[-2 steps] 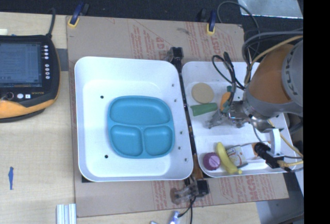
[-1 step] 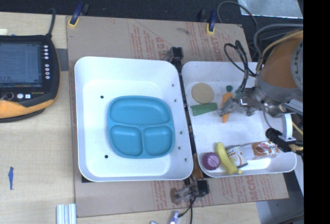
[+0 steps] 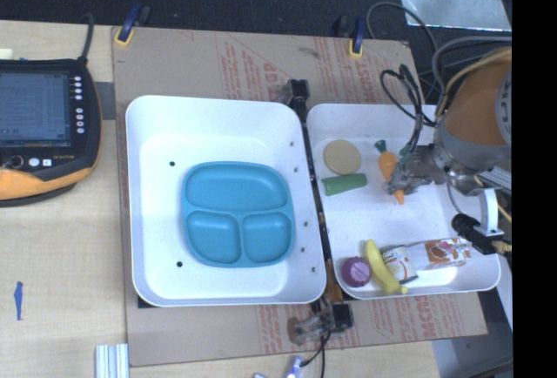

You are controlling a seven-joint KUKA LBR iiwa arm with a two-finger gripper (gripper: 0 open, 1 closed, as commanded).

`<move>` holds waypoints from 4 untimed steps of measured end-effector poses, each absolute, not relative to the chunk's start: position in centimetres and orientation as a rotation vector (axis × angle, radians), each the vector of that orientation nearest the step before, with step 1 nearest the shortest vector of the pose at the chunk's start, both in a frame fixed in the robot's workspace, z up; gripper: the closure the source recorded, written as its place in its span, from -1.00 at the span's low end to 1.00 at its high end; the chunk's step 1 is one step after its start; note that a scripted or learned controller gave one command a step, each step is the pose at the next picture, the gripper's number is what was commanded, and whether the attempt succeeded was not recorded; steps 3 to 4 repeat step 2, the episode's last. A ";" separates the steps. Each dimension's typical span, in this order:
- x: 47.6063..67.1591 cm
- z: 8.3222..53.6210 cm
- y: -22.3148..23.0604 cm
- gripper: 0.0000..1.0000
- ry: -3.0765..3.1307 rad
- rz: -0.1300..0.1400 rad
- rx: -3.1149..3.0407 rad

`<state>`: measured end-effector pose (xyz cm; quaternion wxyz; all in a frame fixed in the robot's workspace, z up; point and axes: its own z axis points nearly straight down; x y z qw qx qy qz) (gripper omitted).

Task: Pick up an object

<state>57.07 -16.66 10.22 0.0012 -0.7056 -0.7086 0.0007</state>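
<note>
Two shallow white bins are sitting side by side on the cardboard-covered desk (image 3: pixel 218 63), and the work is happening in the right-hand bin (image 3: pixel 348 119), where the loose things are lying scattered so the arm can be reaching them from its own side. The left-hand bin (image 3: pixel 148 193) is carrying just a light blue plastic plate with three compartments (image 3: pixel 237 212), lying flat near its middle. The grey arm with the orange band (image 3: pixel 474 115) is leaning in over the right bin's far edge, and its tool (image 3: pixel 407 176) is hanging low just beside a small orange plastic carrot with a green top (image 3: pixel 386 164); the tool may be touching it, but whether its jaws are open or closed, or have anything between them, cannot be told from this slant. The carrot seems the likeliest target, being nearest the tool. Left of it, a round tan disc like a cookie (image 3: pixel 342 157) is lying just above a short green cylinder-shaped piece (image 3: pixel 345 184). Along the near wall, a purple round piece (image 3: pixel 356 272), a yellow plastic banana (image 3: pixel 381 265) and a white-and-brown printed packet (image 3: pixel 431 256) are resting close together. A black handheld control screen with an orange edge (image 3: pixel 43 128) is lying on the desk at far left, well apart from both bins.
</note>
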 end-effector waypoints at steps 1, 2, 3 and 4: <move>52.1 9.1 -10.4 1.00 -2.227 0.005 -2.211; 55.2 19.2 -2.9 1.00 -2.225 0.001 -2.215; 55.2 19.2 -2.9 1.00 -2.225 0.001 -2.215; 55.2 19.2 -2.9 1.00 -2.225 0.001 -2.215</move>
